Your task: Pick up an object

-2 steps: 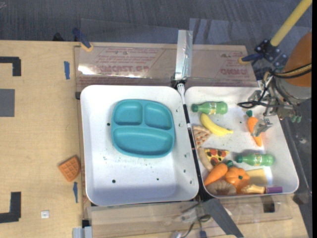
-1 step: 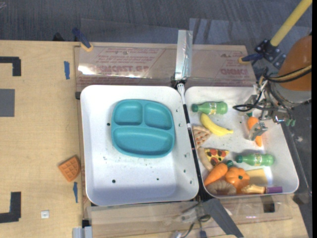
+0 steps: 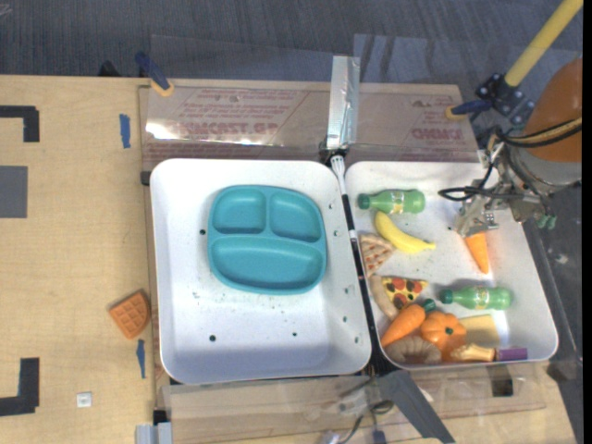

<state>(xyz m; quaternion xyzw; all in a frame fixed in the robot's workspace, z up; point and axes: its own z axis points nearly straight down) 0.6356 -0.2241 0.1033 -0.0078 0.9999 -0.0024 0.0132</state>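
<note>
Wooden table [image 3: 65, 248], two white bins; right bin [image 3: 541, 289] crowded with toy food. End effector [image 3: 481, 218] over a small orange carrot [image 3: 478, 251], seemingly pinching its top, though blurred. Risk: shallow grip on the taper; carrot slips free on lifting.

Evenly and fairly brightly lit from above, with soft, faint shadows. Glare along the clear plastic sheet [image 3: 231, 118] behind the two shallow white bins [image 3: 176, 248]. Slightly soft overall, grainy in the dark grey floor [image 3: 277, 3]. Blurred at the orange band of the arm [image 3: 564, 109] near the right side.
</note>
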